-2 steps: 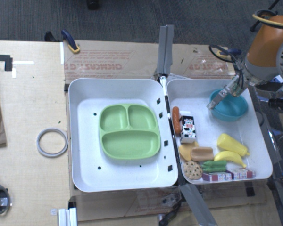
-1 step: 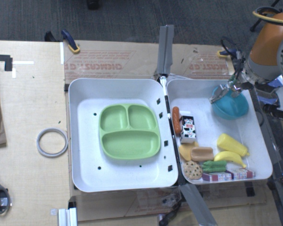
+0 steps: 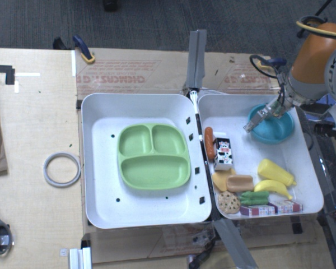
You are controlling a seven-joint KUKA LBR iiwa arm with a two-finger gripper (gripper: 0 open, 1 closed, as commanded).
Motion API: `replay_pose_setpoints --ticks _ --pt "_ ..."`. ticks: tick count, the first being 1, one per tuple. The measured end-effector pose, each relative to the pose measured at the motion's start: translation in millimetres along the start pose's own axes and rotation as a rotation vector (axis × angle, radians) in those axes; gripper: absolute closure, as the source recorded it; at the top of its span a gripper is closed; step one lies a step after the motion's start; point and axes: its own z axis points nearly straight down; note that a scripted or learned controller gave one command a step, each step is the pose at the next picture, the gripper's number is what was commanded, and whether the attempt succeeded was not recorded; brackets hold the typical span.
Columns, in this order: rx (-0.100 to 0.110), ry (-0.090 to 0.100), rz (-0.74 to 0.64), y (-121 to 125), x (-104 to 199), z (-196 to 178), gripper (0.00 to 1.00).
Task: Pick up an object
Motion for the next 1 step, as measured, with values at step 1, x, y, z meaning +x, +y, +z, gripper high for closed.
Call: replay_pose_setpoints --ticks 1 --pt "0.002 0.015 -0.008 4.5 8.1 -3.9 1.00"
